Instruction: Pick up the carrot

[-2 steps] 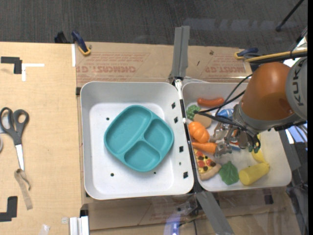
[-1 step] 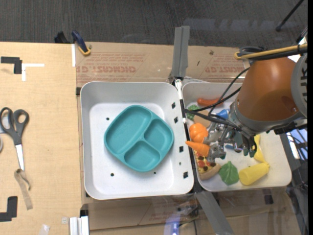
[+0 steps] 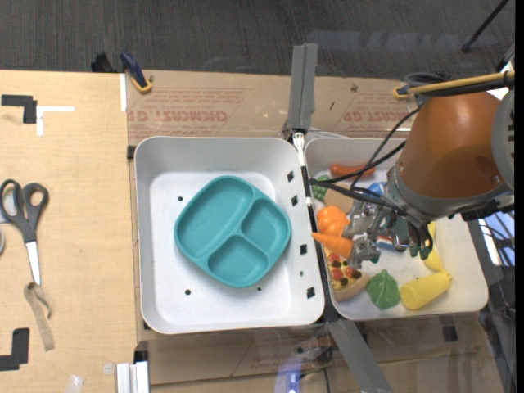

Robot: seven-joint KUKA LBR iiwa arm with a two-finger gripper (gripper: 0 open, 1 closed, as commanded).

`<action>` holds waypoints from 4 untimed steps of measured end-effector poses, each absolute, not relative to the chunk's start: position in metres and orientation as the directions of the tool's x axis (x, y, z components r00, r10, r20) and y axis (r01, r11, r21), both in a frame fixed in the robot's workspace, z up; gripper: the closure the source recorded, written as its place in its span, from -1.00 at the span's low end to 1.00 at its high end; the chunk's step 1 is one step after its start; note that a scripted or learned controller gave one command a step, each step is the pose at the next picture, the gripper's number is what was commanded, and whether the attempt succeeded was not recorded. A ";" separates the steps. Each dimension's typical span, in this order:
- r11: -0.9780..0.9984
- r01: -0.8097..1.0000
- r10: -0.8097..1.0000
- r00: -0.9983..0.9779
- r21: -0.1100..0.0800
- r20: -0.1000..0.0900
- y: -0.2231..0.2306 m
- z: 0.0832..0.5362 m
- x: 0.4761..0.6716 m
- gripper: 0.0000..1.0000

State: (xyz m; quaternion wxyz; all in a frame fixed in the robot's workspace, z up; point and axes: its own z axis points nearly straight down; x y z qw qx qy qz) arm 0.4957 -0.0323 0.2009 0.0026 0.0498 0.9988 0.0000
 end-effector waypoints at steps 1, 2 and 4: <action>0.995 0.100 0.100 -0.995 0.000 -0.005 -0.032 0.201 0.496 -1.00; 1.000 0.021 0.021 -1.000 0.000 -0.002 -0.105 0.101 0.548 -1.00; 0.999 0.046 0.046 -0.999 -0.002 -0.009 -0.098 0.106 0.531 1.00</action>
